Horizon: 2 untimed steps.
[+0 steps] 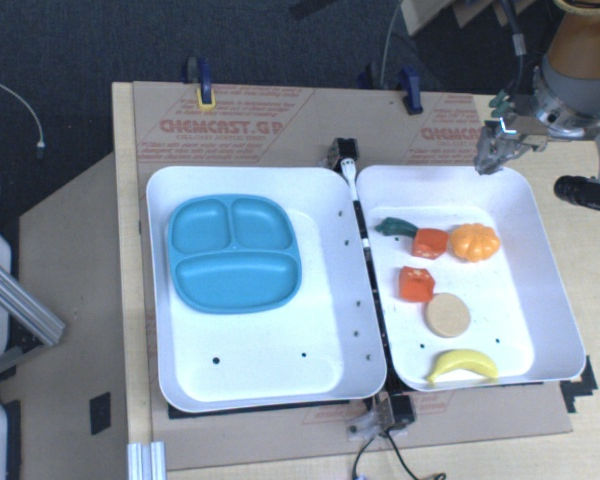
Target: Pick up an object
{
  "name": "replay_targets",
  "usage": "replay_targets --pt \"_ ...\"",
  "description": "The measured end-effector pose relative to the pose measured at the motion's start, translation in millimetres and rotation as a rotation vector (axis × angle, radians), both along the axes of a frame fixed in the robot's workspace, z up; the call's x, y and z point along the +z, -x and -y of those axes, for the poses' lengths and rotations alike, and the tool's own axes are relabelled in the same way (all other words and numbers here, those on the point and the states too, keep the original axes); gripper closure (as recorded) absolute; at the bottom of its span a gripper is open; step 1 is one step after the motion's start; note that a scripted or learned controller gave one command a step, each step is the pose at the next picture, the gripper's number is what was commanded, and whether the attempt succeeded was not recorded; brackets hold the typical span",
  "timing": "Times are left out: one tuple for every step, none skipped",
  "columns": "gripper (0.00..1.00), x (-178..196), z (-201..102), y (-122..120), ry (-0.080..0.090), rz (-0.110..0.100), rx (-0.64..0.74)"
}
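While the gripper point(492, 158) hangs over the far edge of the right bin point(540, 268), its claw state too blurred to tell, the pumpkin point(474, 242), nearest that edge, looks the handiest of the toy foods to pick.

One fixed camera looks down on my desk point(280, 118) at a slant from above, far enough back to take in both white bins, the left bin point(250, 378) and the right bin point(550, 308), side by side. My arm point(580, 58) enters from its right edge.
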State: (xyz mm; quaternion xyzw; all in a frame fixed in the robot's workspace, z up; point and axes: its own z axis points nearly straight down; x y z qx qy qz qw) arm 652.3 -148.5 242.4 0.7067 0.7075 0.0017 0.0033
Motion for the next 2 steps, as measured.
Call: replay_targets --pt "1.00 -4.8 -44.1 22.3 -0.004 -0.009 0.003" --pt "1.00 -17.4 -100.4 33.1 -0.005 -0.010 0.005"
